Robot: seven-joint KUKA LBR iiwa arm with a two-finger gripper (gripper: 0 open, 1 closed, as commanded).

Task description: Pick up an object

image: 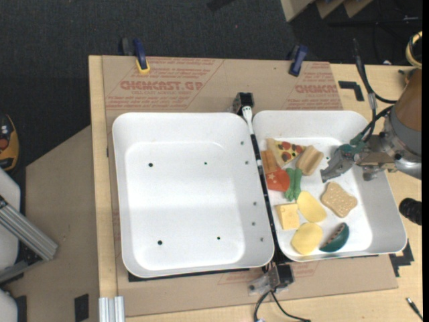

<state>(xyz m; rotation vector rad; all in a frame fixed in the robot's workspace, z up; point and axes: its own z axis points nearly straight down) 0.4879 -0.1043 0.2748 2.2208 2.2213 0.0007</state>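
Observation:
The right bin [315, 123] holds a cluster of toy foods: a pizza slice [286, 151], a bread roll [309, 159], a red piece [277, 179], a green piece [294, 184], a yellow cheese cube [289, 216], two yellow rounds [311, 206] [306, 238], a tan cracker [338, 199] and a teal-and-dark piece [336, 239]. My gripper [336, 164] reaches in from the right and hangs above the bin floor, just right of the bread roll and above the cracker. Nothing shows between its fingers.
The left bin [188, 193] lies beside the right one, their rims touching along the middle. Blue clamps [140, 54] [297, 59] pin the cardboard base at the back. Cables run along the right side near the arm.

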